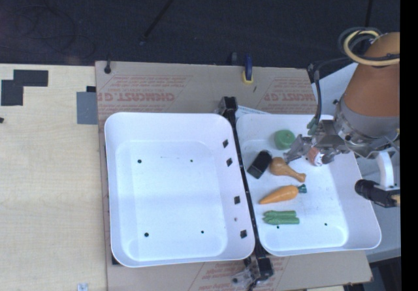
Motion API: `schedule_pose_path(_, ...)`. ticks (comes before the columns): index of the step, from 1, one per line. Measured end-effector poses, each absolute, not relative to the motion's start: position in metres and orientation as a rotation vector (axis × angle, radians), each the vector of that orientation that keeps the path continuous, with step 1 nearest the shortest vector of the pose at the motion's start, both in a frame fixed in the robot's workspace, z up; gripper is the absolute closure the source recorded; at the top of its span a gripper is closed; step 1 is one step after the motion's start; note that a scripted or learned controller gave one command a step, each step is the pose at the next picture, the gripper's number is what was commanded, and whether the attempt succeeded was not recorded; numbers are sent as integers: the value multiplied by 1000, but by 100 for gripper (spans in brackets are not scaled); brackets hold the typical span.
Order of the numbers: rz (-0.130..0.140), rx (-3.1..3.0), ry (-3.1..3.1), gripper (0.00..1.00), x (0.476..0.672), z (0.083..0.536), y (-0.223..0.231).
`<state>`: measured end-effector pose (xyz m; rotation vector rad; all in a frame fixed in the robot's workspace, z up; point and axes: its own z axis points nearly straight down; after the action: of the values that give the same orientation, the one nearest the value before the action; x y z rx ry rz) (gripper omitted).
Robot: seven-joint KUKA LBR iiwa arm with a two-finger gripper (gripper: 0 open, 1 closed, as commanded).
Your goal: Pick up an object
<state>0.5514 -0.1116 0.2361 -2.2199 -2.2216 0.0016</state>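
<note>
a: checking right bin (366, 231): carrot (279, 195) at centre, apart from gripper (312, 150). jaw state?
b: cannot tell. looks light, stiff, smooth plastic; likely slippery. best gripped across thick orange middle.
</note>
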Motion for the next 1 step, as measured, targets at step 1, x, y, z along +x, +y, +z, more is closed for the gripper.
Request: schedule_pose_path(1,8,-2212,-2218,0,574,154,-79)
